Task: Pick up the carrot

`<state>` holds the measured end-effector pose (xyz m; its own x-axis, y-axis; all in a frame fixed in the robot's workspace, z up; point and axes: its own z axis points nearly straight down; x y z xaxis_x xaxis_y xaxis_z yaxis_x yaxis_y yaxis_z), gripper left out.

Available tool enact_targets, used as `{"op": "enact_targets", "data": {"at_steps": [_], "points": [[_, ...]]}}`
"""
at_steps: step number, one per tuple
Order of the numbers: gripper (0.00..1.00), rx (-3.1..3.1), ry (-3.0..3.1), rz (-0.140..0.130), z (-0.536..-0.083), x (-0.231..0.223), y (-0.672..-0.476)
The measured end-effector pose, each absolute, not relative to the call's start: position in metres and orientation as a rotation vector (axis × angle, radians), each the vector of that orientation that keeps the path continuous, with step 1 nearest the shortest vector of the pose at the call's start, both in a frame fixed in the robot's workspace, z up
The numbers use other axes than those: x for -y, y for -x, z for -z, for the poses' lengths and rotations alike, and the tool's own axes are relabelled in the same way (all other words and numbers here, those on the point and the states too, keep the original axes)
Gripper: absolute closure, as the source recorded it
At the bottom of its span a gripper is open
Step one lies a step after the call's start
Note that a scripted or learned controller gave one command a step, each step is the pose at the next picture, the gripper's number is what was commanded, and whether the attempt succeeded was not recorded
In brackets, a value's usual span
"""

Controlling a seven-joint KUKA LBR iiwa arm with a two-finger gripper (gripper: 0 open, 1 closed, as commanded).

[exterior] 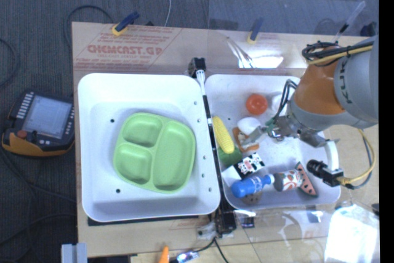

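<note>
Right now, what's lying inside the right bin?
In the right bin: a corn cob, an orange-red ball, a blue bottle, a watermelon slice and a black-and-white block. The gripper covers whatever lies beneath it, so the carrot isn't clearly identifiable.

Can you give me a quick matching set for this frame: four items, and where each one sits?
Items:
1. green divided plate
2. corn cob
3. blue bottle
4. orange-red ball

Places:
A. right bin, upper middle
B. left bin, centre
C. right bin, near front wall
D. right bin, along left wall

Pairs: 1-B, 2-D, 3-C, 4-A
</note>
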<state>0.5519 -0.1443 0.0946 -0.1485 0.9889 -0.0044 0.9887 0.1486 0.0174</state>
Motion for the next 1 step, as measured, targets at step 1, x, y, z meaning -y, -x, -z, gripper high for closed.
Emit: {"op": "enact_targets", "data": {"at_steps": [1], "points": [[1.0,-2.37,-2.037,-0.024,-0.1072,0.1424,-0.5548]]}}
